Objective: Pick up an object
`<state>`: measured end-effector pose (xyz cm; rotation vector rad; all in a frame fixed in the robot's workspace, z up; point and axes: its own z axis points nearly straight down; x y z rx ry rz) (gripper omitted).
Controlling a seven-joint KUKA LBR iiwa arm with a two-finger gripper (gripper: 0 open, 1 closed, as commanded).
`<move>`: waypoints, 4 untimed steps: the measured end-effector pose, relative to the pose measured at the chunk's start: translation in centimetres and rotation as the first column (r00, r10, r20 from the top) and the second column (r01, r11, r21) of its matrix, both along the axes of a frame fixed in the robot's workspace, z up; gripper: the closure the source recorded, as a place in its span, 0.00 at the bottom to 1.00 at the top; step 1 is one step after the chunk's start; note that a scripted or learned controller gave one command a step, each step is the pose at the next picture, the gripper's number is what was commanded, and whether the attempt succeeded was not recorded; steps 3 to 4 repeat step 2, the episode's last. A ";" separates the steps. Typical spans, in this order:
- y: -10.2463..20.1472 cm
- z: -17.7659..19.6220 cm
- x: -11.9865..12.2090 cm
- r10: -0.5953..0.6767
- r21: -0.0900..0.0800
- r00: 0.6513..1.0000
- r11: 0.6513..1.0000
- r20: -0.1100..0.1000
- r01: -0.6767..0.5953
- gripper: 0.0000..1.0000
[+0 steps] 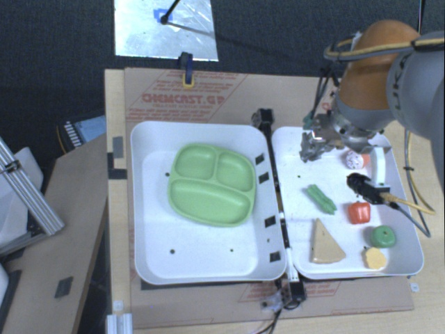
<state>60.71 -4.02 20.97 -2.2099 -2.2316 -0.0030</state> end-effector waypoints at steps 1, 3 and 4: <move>4.7 0.9 -0.4 0.000 0.000 1.000 1.000 0.001 0.000 1.00; 10.6 1.5 -2.2 0.001 0.000 1.000 1.000 0.000 -0.001 1.00; 10.6 1.5 -2.2 0.001 0.000 1.000 1.000 0.000 -0.001 1.00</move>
